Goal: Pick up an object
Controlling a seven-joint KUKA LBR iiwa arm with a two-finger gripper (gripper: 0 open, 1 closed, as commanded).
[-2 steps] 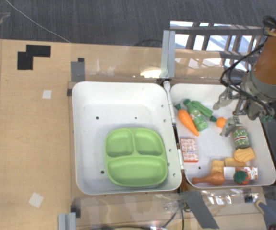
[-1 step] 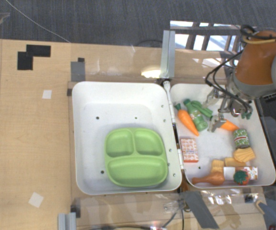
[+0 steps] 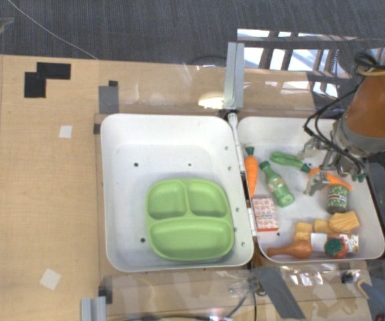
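**A:** Where is the claw [image 3: 326,174] right now?

**B:** Low over the right bin [image 3: 378,243], near its right wall. It hangs just above a small jar with a green label [image 3: 337,196], with something orange [image 3: 333,178] right under the metal parts. Whether the claw is wide, narrow or gripping anything — I cannot tell; the wrist hides that.

**A:** So which thing is the pick?

**B:** My guess is the jar, since it sits closest. It stands in the right bin, just above a tan block [image 3: 343,221].

**A:** How would you do it well?

**B:** Centre over one thing only. The jar has neighbours touching or nearly so, and a descent that straddles two of them will likely knock one aside. Come straight down, close across the narrow body, then lift slowly — a round jar can slip.

**A:** Count the rest for me.

**B:** In the right bin: one carrot [image 3: 251,172] along the left wall, one green bottle [image 3: 276,185], one green pod [image 3: 286,159], one flat printed box [image 3: 265,214], one brown gourd-shaped piece [image 3: 291,249], and one packet with a red and green picture [image 3: 340,245]. A second tan piece [image 3: 304,230] lies near the block, so two tan bits. The left bin [image 3: 122,139] holds one green divided plate [image 3: 189,219] with three compartments. Two bins on the counter [image 3: 38,199].
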